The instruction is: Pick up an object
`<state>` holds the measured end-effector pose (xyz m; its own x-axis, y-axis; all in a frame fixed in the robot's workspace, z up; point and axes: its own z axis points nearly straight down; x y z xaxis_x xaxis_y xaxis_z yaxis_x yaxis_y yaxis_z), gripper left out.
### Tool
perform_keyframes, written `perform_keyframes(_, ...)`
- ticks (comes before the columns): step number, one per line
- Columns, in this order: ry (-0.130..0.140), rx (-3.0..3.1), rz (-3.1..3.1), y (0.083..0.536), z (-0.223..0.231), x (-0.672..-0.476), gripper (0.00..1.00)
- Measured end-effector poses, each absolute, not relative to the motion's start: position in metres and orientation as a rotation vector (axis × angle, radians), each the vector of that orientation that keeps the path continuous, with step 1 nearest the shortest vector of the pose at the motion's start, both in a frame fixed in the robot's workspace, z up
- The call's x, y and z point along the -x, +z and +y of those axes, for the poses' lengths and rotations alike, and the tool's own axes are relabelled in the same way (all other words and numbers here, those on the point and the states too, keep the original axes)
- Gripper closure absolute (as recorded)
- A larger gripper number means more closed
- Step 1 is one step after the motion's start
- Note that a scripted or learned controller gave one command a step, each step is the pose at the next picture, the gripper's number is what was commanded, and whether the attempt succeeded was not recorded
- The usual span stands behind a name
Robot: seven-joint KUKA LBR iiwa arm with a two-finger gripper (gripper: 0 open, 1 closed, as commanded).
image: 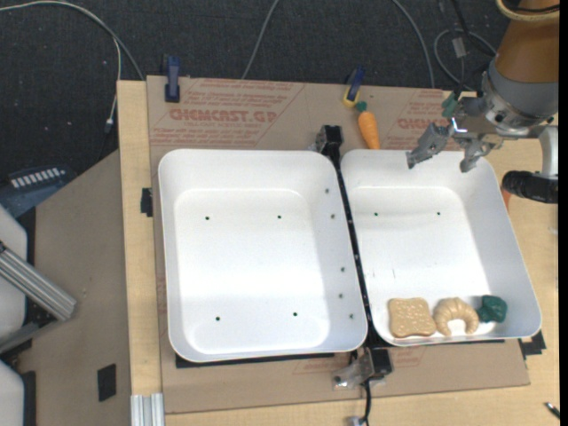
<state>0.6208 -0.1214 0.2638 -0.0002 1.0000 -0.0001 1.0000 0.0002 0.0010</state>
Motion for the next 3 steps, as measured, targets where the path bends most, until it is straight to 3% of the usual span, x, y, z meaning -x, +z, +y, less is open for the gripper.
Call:
perform_keyframes(1,0.003,-2.219,2.221,0.275,-0.121,-0.621,1.00)
perform_keyframes(2,0.002,-2.220,2.221,0.274,-0.121,-0.621,0.00)
perform_keyframes(3,0.006,-2.134,2.299,0.339,-0.109,-0.615,0.00)
